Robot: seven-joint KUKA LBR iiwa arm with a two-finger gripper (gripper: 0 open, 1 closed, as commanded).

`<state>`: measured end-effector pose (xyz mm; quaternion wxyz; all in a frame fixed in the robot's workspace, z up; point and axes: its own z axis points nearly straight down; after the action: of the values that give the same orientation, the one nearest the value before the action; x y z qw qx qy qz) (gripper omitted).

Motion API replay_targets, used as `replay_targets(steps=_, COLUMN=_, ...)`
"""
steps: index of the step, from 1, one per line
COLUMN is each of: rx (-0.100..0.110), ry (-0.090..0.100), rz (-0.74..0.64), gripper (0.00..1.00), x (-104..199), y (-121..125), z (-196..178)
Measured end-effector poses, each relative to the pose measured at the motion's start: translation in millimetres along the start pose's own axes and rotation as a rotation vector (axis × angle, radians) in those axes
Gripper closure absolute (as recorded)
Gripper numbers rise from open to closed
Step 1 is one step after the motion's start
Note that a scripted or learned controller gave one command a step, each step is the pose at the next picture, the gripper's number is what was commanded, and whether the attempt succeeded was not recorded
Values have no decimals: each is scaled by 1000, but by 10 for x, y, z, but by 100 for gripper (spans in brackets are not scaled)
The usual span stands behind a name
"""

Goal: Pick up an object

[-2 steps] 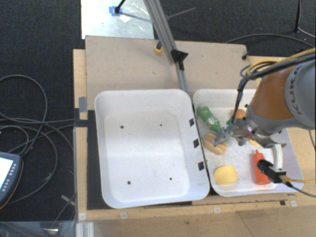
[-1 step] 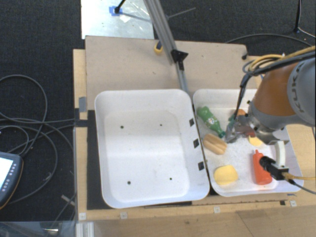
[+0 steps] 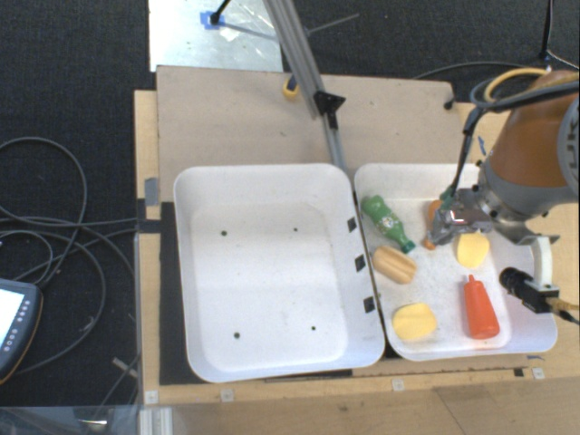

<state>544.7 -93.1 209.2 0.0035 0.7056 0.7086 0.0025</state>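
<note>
While my arm (image 3: pixel 535 143) hangs over the right bin (image 3: pixel 535 338), the pincer (image 3: pixel 446 225) sits low at an orange item (image 3: pixel 435 212); can't tell the pincer's state. Green bottle (image 3: pixel 386 222), bun (image 3: pixel 394 265), lemon (image 3: pixel 472 249), yellow round (image 3: pixel 414 322) and red bottle (image 3: pixel 480 308) lie in that bin too. Left bin (image 3: pixel 190 188) beside it.

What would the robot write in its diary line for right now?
claw: low in right bin, beside orange thing | held: can't tell | also there: green bottle, bun, lemon, red bottle, yellow block
</note>
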Motion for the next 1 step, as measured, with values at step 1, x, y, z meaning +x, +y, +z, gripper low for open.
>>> replay_targets(steps=1, rx=0, ry=0, rz=-1, gripper=100, x=22, y=109, z=-593)
